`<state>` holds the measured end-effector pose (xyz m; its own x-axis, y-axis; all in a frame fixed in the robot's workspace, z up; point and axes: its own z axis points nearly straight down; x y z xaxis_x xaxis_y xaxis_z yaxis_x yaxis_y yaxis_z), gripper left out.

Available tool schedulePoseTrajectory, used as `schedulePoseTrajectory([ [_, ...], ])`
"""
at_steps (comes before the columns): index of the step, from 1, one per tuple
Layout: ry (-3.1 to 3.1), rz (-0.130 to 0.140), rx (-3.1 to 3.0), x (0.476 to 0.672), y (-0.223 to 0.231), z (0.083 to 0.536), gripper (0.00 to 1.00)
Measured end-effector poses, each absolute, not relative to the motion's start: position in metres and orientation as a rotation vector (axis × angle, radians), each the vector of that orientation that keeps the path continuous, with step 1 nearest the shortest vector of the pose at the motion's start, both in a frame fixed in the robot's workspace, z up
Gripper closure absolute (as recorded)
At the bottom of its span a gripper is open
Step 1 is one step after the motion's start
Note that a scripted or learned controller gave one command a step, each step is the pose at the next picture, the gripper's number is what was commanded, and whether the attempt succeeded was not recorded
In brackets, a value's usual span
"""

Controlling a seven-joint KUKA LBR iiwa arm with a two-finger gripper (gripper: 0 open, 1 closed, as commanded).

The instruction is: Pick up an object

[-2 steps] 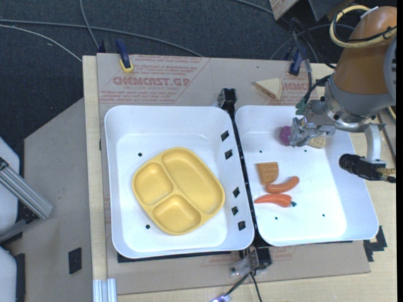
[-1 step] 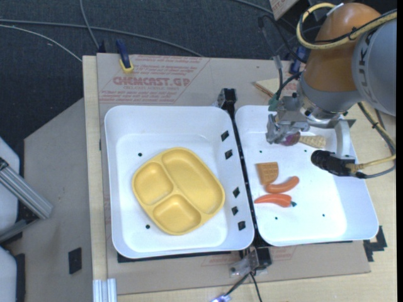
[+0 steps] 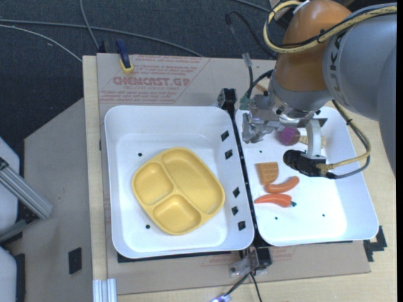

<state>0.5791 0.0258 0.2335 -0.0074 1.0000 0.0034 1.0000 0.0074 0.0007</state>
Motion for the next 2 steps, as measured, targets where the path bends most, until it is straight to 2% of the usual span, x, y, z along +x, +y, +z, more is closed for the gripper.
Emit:
schedulePoseTrajectory([
  [1, -2.228, -0.003, -2.213, 0.590, 0.083, 0.217, 1.00],
  [2, -2.224, -0.004, -2.219, 0.595, 0.092, 0.235, 1.00],
])
